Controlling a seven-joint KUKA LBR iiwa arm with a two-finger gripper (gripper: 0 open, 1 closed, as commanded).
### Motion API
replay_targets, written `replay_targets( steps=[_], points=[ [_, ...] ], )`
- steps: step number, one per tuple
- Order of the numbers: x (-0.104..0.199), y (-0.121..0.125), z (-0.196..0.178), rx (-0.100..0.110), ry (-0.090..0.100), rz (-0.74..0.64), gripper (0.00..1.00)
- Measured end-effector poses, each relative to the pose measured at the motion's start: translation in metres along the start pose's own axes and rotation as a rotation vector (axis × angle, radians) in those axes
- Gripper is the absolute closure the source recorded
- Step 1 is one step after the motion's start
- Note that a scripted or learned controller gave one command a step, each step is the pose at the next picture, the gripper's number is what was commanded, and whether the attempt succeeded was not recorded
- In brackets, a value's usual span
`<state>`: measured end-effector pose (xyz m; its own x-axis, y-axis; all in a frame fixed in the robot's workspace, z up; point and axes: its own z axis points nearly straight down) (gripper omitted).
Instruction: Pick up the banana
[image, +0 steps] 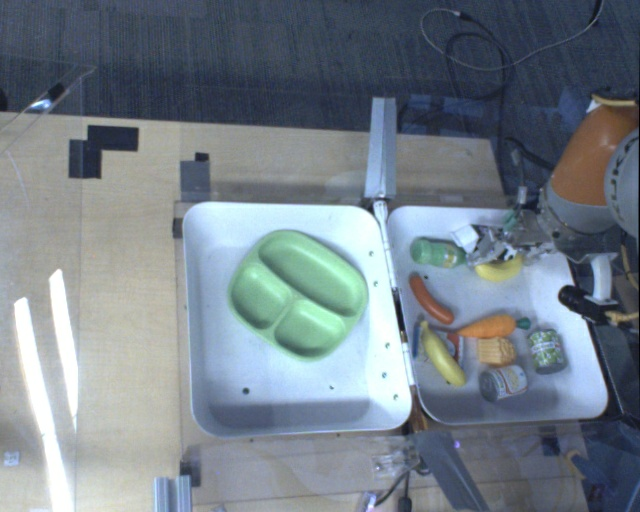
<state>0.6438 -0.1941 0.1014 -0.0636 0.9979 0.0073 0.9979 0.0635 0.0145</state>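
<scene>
Step in hand: closing on a banana (498, 268) at the far side of the right bin (590, 405), just beside the green bottle (437, 252).
Pincer: the pincer (508, 240) sits right over that banana, touching or nearly so; whether it is released or clenched I cannot tell, and no fruit shows clearly between its tips.
Second banana: another banana (442, 357) lies near the bin's left wall, beside the sausage (431, 299) and the carrot (487, 326).
Doing it well: I judge the grip should cross the fruit's narrow width at mid-length, clear of the bottle.
Risk: the curved skin may roll or slip out.
Left bin: a green divided plate (297, 292) sits in the left bin (210, 400), well apart.
</scene>
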Motion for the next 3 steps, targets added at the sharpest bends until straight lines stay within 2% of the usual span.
replay_targets(
  steps=[1, 2, 3],
  points=[
    [-0.012, 0.028, -0.080, 0.005, -0.011, 0.175, 1.00],
    [-0.012, 0.028, -0.079, 0.006, -0.011, 0.175, 0.00],
    [-0.005, -0.014, -0.054, 0.009, -0.010, 0.129, 0.00]
  ],
)
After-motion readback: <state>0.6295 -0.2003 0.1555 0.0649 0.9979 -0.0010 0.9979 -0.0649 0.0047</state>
